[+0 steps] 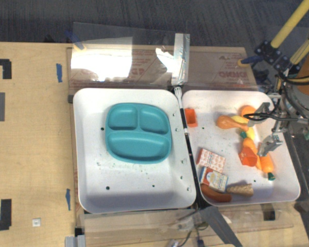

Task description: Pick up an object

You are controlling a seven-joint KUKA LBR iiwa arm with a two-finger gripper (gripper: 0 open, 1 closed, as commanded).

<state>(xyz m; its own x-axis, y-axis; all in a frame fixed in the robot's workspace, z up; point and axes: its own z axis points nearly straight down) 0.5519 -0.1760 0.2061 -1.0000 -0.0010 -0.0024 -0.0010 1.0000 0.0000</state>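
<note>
Two shallow white plastic bins sit side by side on the bench. Left bin [87, 189]: holds one large teal plastic divided plate [139, 133], three compartments, lying flat near the bin's middle, nothing on it.

Right bin [291, 192]: holds all the small clutter. Largest first: a flat pink-and-white printed carton [211, 160] and a smaller blue-and-white carton [215, 179] just below it, touching or overlapping. Along the near wall, a dark red sausage-shaped toy [216, 194] and a tan cone-like piece [240, 190], end to end. At the far right, an orange toy carrot with a green tip [267, 164], long axis running roughly far-to-near, lies beside an orange wedge-shaped block [249, 155]. Farther back, an orange spoon-like shape [227, 121] and a yellow banana-like piece [247, 127], heaped with other orange bits. A small orange rectangular block [190, 117] stands apart by the dividing wall.

Two-finger gripper [272, 140]: low over the right bin's right side, arm reaching in from the right. Jaws: cannot tell whether apart or together; the metal parts blur into the clutter, and nothing is visibly between them.

Key relation: the carrot and the wedge lie just below and slightly left of the fingertips in view, nearest candidates. Judgement: a grasp across the carrot's short axis seems the likeliest next move; the crowding neighbours could spoil it.
</note>
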